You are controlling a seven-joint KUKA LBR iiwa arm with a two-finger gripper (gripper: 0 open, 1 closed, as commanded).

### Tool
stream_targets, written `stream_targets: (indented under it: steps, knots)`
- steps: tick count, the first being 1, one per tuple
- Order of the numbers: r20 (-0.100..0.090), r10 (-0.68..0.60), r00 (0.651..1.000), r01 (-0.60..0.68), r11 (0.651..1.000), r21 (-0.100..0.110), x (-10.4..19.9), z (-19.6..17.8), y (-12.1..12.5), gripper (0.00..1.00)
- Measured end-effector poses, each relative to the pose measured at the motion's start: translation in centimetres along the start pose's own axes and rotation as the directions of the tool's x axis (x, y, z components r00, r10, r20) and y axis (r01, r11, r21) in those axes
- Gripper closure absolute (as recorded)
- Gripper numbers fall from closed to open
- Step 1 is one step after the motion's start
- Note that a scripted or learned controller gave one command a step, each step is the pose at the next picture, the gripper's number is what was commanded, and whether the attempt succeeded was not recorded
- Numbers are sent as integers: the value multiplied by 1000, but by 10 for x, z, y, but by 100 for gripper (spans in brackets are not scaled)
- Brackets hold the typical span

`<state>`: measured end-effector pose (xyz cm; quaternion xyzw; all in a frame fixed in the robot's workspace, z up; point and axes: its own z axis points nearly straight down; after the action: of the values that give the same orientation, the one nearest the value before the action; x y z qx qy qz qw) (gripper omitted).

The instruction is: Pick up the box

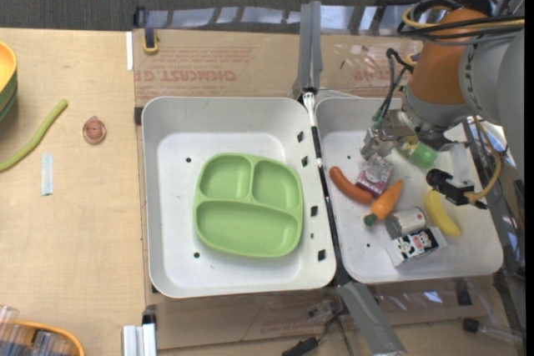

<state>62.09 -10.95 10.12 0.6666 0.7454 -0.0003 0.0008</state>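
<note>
Box lay near in the right bin, seemingly light, stiff; grip its long sides. Tool hovered farther off; its opening couldn't be told.

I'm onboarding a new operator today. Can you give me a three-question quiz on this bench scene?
1. True or false: the green divided plate lies in the right white bin.
2. Which lies nearer the small black-and-white printed box: A) the yellow banana, B) the pink round toy?
3. Fill in: the orange carrot lies beside a red ___.

Key: 1 false; 2 A; 3 sausage.
</note>
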Motion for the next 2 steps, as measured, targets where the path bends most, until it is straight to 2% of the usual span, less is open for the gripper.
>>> stream_targets:
  steps: [1,2]
  knots:
    - [0,0,1000,0,1000,0,0,0,0,0]
    - [-1,100,995,-100,995,4,7,11,-53,0]
